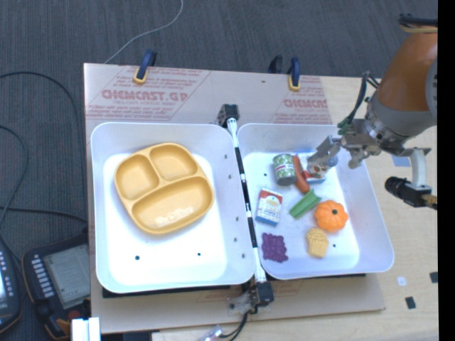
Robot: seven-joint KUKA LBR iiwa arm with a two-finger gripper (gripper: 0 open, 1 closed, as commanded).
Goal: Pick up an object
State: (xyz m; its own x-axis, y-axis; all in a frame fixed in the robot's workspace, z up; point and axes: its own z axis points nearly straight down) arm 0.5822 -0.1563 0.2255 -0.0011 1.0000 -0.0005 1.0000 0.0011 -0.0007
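Note:
My gripper point(318, 163) hangs over the upper middle of the right bin point(370, 190), coming in from the right. Just below its tip lie a red-orange carrot-like piece point(303, 182) and a pale blue item point(317, 177). A green can point(284, 168) lies close to its left. Further down the bin are a green pod point(304, 204), an orange pumpkin point(330, 217), a small red and white carton point(269, 207), purple grapes point(274, 247) and a yellow piece point(318, 243). Whether anything is held is not visible.
The left bin point(106, 261) holds a yellow divided plate point(165, 187). A raised divider point(243, 190) runs between the two bins. Clamps point(293, 77) sit at the back edge of the board. A black pendant point(50, 275) lies on the floor at lower left.

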